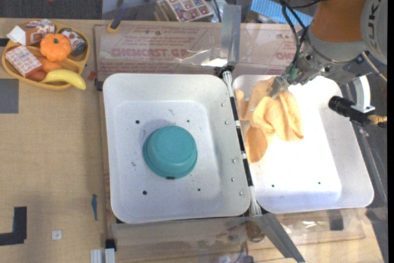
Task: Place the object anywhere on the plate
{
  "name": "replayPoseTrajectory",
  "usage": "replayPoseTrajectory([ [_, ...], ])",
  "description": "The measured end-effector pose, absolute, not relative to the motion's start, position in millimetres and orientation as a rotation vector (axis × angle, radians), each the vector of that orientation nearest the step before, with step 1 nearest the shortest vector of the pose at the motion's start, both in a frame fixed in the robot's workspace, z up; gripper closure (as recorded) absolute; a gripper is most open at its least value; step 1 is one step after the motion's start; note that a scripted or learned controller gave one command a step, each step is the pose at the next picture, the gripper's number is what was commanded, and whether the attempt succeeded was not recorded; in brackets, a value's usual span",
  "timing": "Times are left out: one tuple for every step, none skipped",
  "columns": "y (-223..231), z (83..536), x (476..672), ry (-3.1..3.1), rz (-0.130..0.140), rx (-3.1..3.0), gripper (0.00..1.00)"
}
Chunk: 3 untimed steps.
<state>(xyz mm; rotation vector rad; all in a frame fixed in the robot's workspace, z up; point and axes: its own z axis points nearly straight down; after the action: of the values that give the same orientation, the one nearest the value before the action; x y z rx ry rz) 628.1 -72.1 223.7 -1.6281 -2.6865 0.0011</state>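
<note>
A teal round plate (170,151) lies in the middle of the left white bin (123,101). A crumpled yellow-orange cloth (280,117) is in the right white bin (345,175), near its upper left corner. The gripper (278,87) reaches down from the upper right and is shut on the cloth's top edge, which is drawn up into a peak between its fingers. The rest of the cloth hangs and trails down toward the bin floor, beside the wall between the two bins. The gripper is well to the right of the plate.
A yellow bowl (43,58) of toy fruit and small boxes sits on the bench at the far left. A clear plastic wall (184,49) stands behind the bins. A black fitting (348,109) juts in over the right bin's right side.
</note>
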Motion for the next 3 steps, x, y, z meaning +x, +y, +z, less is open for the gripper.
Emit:
replayPoseTrajectory([
  [-39,231,600.3,-2.954,0.000,-1.062,1.00],
  [-7,225,574.2,-3.108,-0.002,-0.458,1.00],
  [22,225,543.3,-3.141,-0.002,-0.005,1.00],
])
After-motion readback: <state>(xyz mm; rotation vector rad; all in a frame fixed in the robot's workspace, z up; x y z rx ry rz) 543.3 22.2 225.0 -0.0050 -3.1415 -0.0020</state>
